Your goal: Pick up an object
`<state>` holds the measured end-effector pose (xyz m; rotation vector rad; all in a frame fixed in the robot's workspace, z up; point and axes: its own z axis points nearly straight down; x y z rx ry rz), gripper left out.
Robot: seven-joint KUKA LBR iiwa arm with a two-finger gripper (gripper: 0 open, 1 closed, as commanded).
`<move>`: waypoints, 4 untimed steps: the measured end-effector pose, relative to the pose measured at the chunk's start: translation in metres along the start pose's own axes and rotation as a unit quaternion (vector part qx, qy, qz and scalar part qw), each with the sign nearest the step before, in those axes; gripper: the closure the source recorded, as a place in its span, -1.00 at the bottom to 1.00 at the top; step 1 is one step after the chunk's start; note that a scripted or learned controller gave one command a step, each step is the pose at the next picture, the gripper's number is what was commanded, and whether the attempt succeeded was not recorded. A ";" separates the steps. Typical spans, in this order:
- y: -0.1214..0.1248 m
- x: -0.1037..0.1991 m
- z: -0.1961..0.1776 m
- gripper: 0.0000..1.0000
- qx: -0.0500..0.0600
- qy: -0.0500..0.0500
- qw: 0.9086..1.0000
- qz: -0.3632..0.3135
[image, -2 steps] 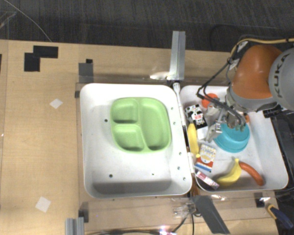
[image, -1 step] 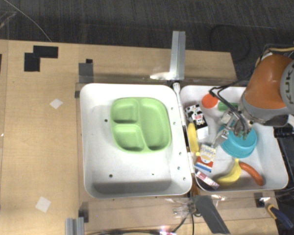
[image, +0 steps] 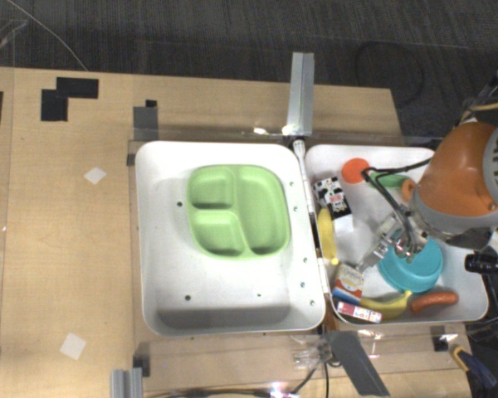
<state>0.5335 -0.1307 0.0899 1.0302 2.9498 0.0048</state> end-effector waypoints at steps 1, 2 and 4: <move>-0.023 0.031 -0.001 -1.00 -0.002 -0.003 0.997 0.079; -0.021 0.028 -0.014 1.00 -0.005 -0.008 0.997 0.075; -0.053 -0.055 -0.090 1.00 0.002 0.004 0.992 -0.128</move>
